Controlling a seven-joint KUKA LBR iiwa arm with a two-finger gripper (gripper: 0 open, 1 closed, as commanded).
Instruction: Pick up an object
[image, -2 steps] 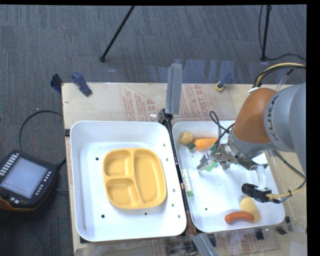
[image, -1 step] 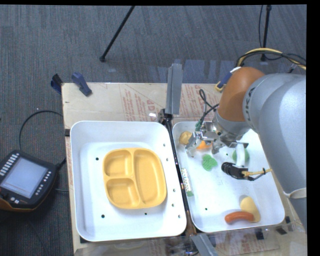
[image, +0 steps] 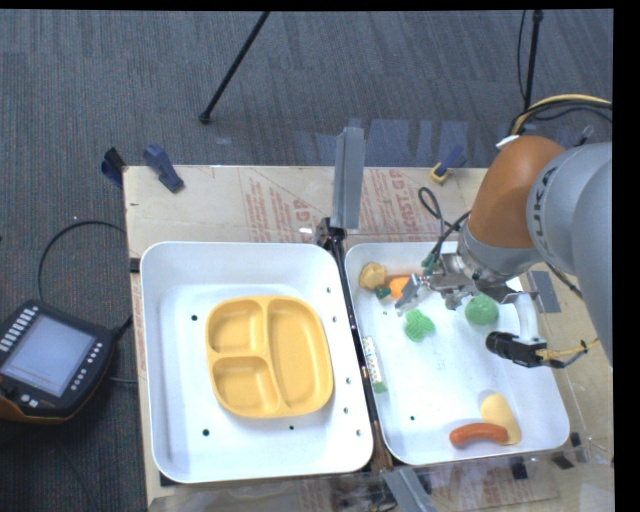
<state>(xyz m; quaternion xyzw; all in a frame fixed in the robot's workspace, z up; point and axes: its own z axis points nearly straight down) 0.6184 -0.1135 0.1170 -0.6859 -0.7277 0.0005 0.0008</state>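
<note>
My gripper (image: 428, 287) hangs low over the far left part of the right bin (image: 450, 385). Just under and left of it lies a small orange piece (image: 399, 286), partly hidden by the gripper. A tan lumpy object (image: 373, 275) sits at the bin's far left corner. A green broccoli-like piece (image: 418, 325) lies just in front of the gripper. On its right, a round green object (image: 481, 310) rests close against the wrist. At the bin's near right lie a reddish sausage (image: 478, 434) and a pale yellow wedge (image: 497, 409).
The left bin (image: 170, 400) holds a yellow divided tray (image: 268, 355). A grey upright post (image: 348, 185) stands behind the seam between the bins. A black cable plug (image: 512, 347) hangs off the arm over the right bin. Blue clamps sit on the bench's back edge.
</note>
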